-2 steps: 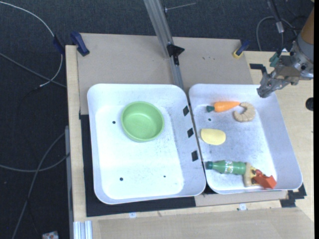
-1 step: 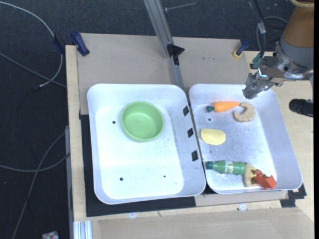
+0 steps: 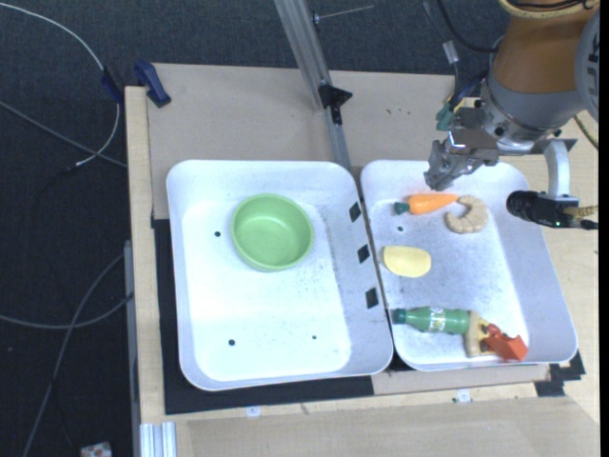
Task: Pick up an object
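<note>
In the right bin [image 3: 533, 284] lie an orange carrot [image 3: 430, 203], a tan shrimp-like curl [image 3: 468, 215], a yellow oval piece [image 3: 406, 261], a green bottle [image 3: 434, 320] and a small red and tan toy [image 3: 495, 340]. My gripper [image 3: 445, 171] hangs over the bin's far edge, just above and behind the carrot. Nothing shows between its fingers. The orange band of the arm [image 3: 542, 36] rises behind it at the top right.
The left bin [image 3: 200, 331] holds a green bowl [image 3: 272, 231]. A metal pole [image 3: 303, 36] slants down to the gap between the bins. Black clips [image 3: 363, 252] line the shared edge. A blue clamp [image 3: 152, 82] sits at the bench's far left corner.
</note>
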### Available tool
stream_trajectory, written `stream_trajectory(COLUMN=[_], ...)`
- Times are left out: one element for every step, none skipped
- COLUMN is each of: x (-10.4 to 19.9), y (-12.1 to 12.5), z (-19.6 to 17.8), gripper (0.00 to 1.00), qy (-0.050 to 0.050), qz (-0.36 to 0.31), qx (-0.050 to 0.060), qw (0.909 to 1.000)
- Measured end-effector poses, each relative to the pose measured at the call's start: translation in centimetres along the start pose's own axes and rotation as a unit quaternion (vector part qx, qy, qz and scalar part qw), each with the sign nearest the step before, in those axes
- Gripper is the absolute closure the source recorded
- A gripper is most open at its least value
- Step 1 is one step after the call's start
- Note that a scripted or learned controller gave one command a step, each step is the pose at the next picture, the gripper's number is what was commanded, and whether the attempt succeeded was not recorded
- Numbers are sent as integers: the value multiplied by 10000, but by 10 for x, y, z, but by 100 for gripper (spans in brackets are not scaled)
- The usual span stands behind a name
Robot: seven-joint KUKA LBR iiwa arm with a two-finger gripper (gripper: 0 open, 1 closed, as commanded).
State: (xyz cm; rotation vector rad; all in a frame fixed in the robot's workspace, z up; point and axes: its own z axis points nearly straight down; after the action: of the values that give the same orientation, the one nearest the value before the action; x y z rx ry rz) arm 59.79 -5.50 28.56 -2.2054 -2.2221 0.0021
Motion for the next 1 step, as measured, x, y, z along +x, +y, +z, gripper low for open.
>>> stream_trajectory(x=[54], y=[-2], z=[21], gripper=[100], qy=[-8], qz=[6], qx=[17], qw=[10000])
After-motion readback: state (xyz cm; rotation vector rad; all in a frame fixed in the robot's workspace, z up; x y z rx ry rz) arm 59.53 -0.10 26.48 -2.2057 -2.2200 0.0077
